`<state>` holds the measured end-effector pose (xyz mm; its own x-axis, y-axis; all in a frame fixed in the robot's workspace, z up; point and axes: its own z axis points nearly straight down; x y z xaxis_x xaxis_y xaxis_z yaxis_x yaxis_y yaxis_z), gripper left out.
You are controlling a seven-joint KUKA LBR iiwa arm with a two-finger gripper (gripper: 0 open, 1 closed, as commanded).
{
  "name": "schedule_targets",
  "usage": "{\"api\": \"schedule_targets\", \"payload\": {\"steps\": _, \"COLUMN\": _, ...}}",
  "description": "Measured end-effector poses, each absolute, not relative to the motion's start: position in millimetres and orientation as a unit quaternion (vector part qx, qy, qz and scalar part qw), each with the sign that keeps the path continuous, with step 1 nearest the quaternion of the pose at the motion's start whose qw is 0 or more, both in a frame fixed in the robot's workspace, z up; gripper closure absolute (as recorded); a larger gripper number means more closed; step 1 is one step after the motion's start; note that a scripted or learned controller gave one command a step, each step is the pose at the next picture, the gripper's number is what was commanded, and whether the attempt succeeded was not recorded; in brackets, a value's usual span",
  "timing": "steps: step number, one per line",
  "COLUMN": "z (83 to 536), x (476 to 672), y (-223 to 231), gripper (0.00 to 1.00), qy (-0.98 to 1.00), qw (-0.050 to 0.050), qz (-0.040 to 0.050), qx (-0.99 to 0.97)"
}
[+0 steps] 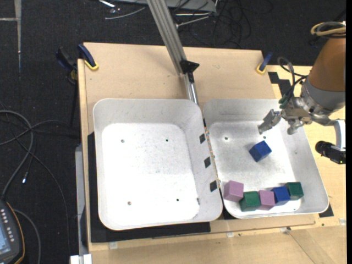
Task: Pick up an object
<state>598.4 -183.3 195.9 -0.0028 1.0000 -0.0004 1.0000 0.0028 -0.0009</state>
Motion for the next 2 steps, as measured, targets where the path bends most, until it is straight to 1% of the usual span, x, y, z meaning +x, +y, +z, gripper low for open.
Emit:
{"api": "schedule_targets", "payload": {"steps": 1, "z": 91, "x": 607.5, "y": -168, "gripper": 0.00, "qy": -0.708, "qw": 0.002, "qz": 0.0014, "qx": -0.706}}
{"api": "schedule_targets", "payload": {"steps": 2, "z": 95, "x": 576.2, "y": -132, "gripper": 0.00, "qy": -0.709, "qw": 0.002, "qz": 0.0007, "qx": -0.706}}
